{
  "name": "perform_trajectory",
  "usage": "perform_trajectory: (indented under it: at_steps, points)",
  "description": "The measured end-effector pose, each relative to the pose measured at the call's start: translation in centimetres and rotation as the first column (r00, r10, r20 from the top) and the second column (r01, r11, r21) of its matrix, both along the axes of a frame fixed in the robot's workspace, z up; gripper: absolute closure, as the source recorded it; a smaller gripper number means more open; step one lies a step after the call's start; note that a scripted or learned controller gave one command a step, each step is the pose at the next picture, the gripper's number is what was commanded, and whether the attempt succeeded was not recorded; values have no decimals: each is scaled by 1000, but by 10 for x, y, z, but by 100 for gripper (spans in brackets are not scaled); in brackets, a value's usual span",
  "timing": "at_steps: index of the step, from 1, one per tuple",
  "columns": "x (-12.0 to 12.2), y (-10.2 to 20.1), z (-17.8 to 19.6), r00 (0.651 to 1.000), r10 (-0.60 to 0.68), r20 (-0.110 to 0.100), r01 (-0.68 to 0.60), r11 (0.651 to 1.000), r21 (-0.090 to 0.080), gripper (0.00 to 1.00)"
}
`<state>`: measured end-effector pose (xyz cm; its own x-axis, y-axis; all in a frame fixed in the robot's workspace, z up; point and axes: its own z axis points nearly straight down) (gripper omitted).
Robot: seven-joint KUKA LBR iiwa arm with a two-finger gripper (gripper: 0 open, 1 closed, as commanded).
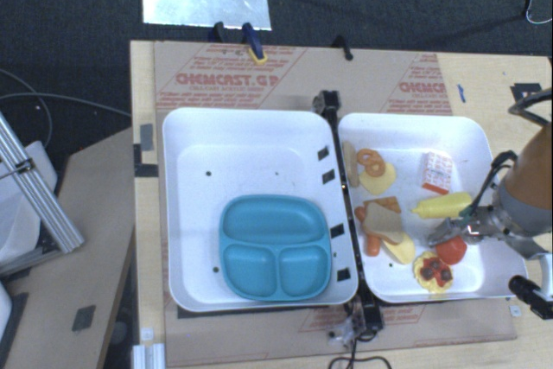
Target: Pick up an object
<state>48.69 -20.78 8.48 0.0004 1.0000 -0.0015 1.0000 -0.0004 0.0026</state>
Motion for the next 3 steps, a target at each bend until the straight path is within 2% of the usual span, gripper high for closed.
perform_trajectory:
  at_steps: [1, 2, 3]
  points:
    - [1, 1, 11, 1000, 2, 2, -2, 1000, 0, 100]
    - [63, 2, 0, 1000, 7, 4, -7, 1000, 0, 100]
    - [59, 27, -1, 1000, 6, -2, -6, 1000, 2, 100]
